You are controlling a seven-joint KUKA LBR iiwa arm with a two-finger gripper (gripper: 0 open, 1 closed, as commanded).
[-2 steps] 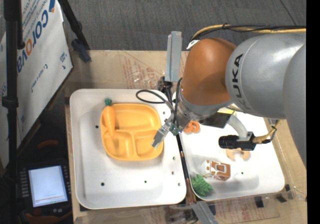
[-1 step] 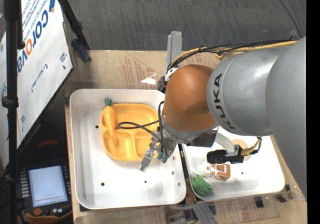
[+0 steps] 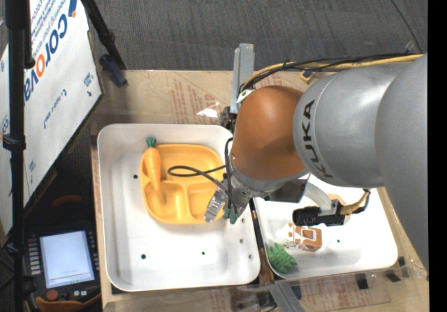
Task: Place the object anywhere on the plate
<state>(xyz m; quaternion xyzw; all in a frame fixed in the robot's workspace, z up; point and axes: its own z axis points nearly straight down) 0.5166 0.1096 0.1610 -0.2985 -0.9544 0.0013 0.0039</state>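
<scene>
An orange toy carrot with a green top lies along the left side of the yellow divided plate, which sits in the left bin. My gripper hangs over the plate's lower right corner, well to the right of the carrot. Its two fingers stand apart, open, with nothing between them. A thin black cable loops across the plate's middle towards the gripper.
The right bin holds a green leafy toy and a small white and orange object near its left front. The arm's bulky orange and grey body covers the seam between the bins. A white sign leans at the far left.
</scene>
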